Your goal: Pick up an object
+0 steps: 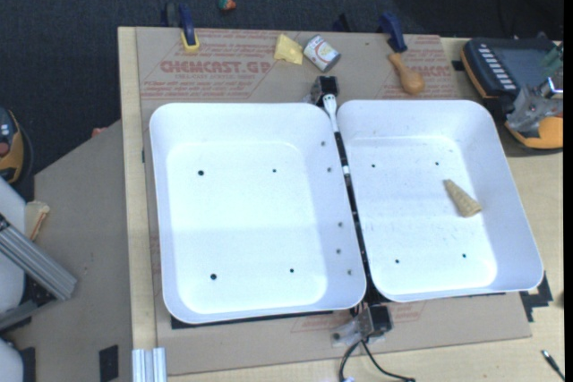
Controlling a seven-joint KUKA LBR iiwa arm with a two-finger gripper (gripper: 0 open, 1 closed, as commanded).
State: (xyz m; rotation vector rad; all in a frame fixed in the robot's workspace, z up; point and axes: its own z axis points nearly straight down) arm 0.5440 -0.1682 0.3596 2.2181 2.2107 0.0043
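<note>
We see two white bins side by side on a printed board. The task's thing, a tan cone-shaped piece [462,198], lies flat in the right bin [421,130], toward three o'clock from that bin's centre, apart from the walls. At twelve o'clock from the left bin [233,125], on the board, sit a yellow scrap [288,50] and a small white box [321,53], just beside each other. We cannot tell the gripper's state.

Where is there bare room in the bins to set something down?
The left white bin floor is bare between its four walls. The right white bin is free left of the tan cone-shaped piece. Crowded: the cardboard strip behind both bins.
</note>
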